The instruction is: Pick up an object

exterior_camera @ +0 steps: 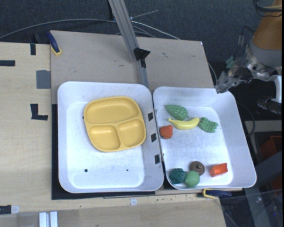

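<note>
The right bin (239,126) holds several toy foods: a yellow banana (184,123), a green leafy piece (177,111), a second green piece (208,125), an orange-red round piece (166,132), a red block (218,170), a brown round piece (196,167), a light green ball (192,178) and a dark green piece (177,176). My gripper (224,83) hangs above the bin's far right corner, away from all of them. Nothing shows between its fingers.
The left bin (68,141) carries a yellow divided tray (115,123). A grey metal pole (125,27) slants across the back of the bench to the seam between the bins. Black cables run behind the bench.
</note>
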Tool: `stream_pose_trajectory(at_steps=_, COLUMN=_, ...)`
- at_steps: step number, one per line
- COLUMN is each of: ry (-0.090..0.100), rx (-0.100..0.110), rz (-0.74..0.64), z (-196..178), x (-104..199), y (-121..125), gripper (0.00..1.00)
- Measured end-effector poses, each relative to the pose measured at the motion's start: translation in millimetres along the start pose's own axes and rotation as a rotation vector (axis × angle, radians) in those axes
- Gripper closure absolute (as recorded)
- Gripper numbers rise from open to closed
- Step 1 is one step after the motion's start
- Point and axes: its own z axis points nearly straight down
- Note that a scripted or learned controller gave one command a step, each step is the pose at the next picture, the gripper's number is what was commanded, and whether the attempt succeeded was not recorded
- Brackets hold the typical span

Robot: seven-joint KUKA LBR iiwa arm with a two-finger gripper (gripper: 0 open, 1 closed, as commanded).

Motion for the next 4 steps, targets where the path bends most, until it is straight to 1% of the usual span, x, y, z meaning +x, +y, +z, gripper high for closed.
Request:
stream_pose_trajectory(at_steps=1, ry=0.003, rx=0.006, rz=-0.004, z=-6.3, x=49.7, y=-16.9, gripper=1.00)
stream_pose_trajectory(at_steps=2, ry=0.002, rx=0.008, rz=-0.003, z=7.5, x=95.0, y=-30.1, gripper=1.00)
stream_pose_trajectory(at_steps=3, ry=0.003, rx=0.009, rz=-0.003, z=12.4, x=138.8, y=-59.5, gripper=1.00)
stream_pose_trajectory(at_steps=4, ry=0.002, rx=0.010, rz=-0.004, z=27.6, x=190.1, y=-78.5, gripper=1.00)
